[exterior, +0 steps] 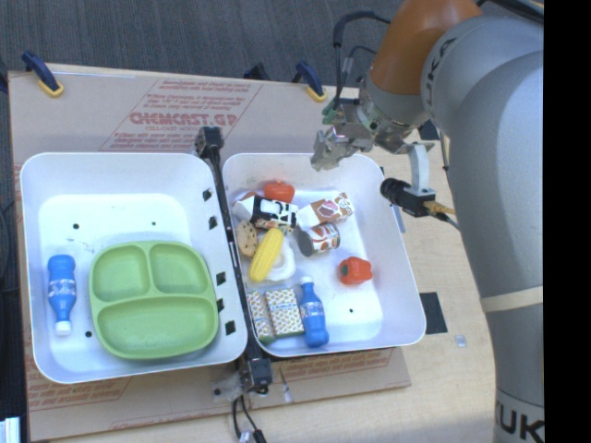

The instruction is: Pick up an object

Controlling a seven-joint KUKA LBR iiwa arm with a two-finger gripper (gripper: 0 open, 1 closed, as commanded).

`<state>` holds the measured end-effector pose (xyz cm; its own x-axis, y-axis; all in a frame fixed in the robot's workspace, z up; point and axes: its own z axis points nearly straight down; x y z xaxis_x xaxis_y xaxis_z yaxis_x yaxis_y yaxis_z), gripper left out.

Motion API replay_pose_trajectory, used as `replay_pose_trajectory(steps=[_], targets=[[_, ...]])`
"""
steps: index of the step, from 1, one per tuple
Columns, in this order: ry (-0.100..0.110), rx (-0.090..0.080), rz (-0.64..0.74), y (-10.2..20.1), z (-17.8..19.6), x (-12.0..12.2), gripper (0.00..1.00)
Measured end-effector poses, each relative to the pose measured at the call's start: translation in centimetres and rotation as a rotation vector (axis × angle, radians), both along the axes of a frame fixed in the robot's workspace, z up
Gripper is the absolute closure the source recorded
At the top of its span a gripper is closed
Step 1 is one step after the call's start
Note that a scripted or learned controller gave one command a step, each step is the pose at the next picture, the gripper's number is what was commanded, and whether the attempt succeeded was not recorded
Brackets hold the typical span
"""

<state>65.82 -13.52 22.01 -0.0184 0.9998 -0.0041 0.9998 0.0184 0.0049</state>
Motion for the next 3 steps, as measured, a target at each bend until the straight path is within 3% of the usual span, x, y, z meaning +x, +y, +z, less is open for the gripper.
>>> replay_pose_trajectory(steps=[1,2,3], targets=[[-0.003,-0.002,0.006,0.0,1.1,0.1,1.00],[0.009,0.004,-0.012,5.2,0.8,-0.6,1.00],[0.008,0.003,-0.014,5.1,1.2,-6.4,1.00]])
